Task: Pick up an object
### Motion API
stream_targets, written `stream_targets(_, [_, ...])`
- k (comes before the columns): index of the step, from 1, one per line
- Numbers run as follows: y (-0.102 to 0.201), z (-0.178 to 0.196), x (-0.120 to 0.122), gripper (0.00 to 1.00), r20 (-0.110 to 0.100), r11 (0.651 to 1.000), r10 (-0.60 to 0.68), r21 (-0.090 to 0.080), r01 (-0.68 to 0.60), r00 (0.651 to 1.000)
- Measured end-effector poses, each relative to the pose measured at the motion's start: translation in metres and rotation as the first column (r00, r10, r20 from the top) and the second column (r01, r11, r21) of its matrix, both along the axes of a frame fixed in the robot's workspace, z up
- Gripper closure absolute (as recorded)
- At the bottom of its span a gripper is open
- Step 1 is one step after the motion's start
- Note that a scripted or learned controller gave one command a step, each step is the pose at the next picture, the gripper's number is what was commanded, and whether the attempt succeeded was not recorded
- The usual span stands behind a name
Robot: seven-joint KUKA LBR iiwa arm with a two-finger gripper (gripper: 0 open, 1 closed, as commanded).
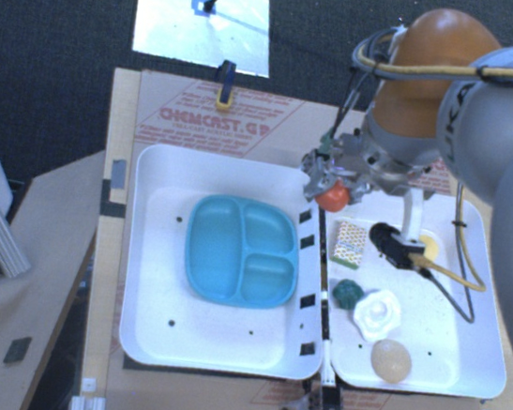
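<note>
Partly hidden, an orange ball point(334, 199) sits between the tool point(334, 187) fingers.

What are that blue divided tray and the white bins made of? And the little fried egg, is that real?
The blue tray looks like moulded plastic: uniform colour, rounded compartments, soft sheen. The white bins seem thin formed plastic too, smooth, with rounded corners and glossy rims. The fried egg is most likely a plastic toy; its white is thick, even and neatly scalloped, though the view is too coarse to be sure.

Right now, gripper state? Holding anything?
Gripper: shut on the small orange-red ball, lifted above the divider between the two bins.
</note>
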State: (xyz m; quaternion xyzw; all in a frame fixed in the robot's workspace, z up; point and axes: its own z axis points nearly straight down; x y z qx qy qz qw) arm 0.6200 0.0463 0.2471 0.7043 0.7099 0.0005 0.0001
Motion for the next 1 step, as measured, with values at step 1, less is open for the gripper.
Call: stream_targets(1, [0.0491, 0.0002, 0.0087, 1.0, 0.002, 1.0, 0.0, 0.0, 0.0, 1.0])
